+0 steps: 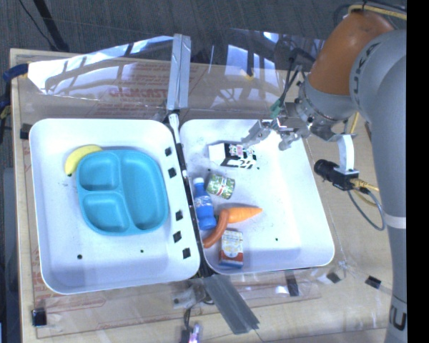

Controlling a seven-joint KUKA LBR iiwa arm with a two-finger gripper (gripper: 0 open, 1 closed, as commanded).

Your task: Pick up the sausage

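The gripper [269, 131] hangs over the far part of the right bin [300, 224], its two fingers apart and holding nothing. The small white card [232, 154] lies just below-left of it. The sausage [213, 232] is further on that side, partly under the carrot [239, 214], its long axis slanted toward the gripper

A wooden bench [357, 263] carries two shallow white bins side by side, the left bin [50, 249] and the right bin [307, 213], touching along a central divider
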